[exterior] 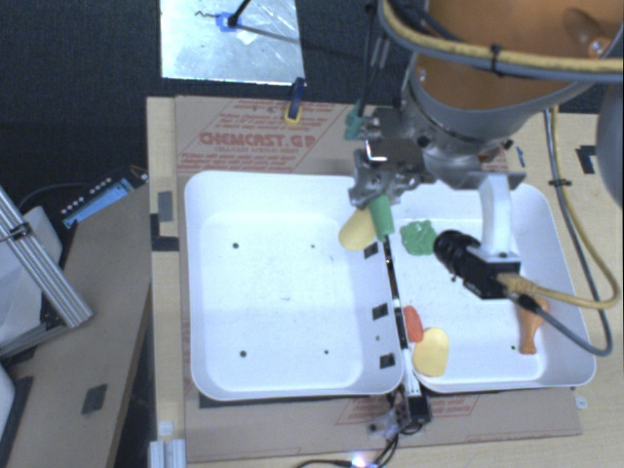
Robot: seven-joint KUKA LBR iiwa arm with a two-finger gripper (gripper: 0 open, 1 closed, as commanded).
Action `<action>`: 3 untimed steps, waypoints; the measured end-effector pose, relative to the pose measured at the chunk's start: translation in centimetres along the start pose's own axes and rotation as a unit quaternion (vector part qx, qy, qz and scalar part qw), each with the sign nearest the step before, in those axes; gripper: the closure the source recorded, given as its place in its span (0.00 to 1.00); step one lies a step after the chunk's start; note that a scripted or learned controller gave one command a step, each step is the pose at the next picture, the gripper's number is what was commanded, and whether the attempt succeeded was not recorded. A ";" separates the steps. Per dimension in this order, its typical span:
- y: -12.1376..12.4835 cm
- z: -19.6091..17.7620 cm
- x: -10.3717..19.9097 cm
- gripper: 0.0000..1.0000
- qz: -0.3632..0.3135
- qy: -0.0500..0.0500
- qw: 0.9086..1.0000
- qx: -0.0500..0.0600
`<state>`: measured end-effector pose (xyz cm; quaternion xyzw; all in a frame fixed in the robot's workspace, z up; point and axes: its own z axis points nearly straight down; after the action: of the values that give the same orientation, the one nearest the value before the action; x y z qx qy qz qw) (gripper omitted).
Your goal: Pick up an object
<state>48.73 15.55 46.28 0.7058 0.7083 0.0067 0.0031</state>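
Observation:
My gripper hangs over the divider between the two white bins, near their far edge. It is shut on a yellow toy with a green end, whose green end runs up between the fingers. The yellow body hangs over the left bin's right rim. In the right bin a green toy lies just right of the gripper. A small orange-red piece and a yellow piece lie near the divider at the front. A brown-orange piece lies by the right wall.
The left bin stands next to the right one. The arm's black camera block and yellow cable hang over the right bin. A cardboard sheet lies under both bins, and a metal plate sits behind.

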 end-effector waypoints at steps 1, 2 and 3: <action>-0.1 0.3 1.5 1.00 -0.001 -0.002 1.000 0.006; -0.1 -0.5 2.5 1.00 -0.001 -0.002 1.000 0.006; 0.0 -1.6 3.6 1.00 -0.001 -0.002 1.000 0.006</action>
<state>48.66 19.16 47.94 0.7052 0.7090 0.0015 0.0003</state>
